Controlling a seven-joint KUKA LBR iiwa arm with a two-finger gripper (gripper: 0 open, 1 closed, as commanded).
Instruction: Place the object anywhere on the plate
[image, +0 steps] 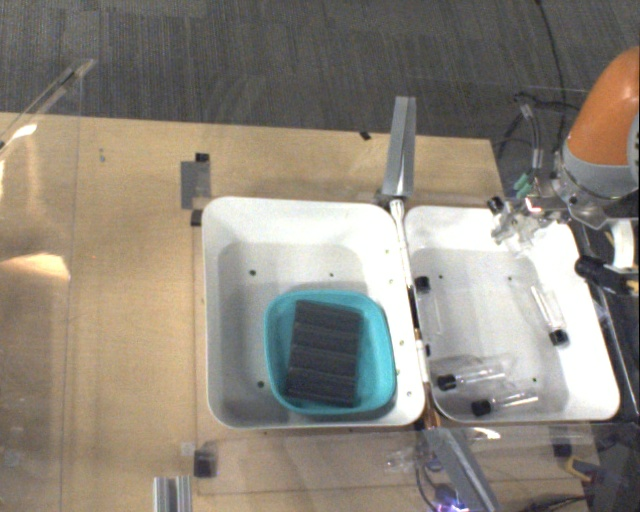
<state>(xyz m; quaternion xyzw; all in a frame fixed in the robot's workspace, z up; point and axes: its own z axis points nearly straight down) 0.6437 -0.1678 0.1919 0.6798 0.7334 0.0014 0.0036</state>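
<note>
A teal plate (377, 340) sits in the left bin (230, 300), towards its front right. A dark grey ribbed block (323, 352) lies flat on the plate, well inside its rim. The arm, with its orange band (607, 105), stands over the back right corner of the right bin (480, 260). My gripper (517, 216) hangs over that bin's back edge, far from the plate and the block, and nothing is visibly held in it.
The right bin holds clear tubes with black caps: one (549, 317) at the right side, two (472, 376) (506, 402) near the front. A small black piece (421, 284) lies by its left wall. A metal post (400, 150) rises behind the bins.
</note>
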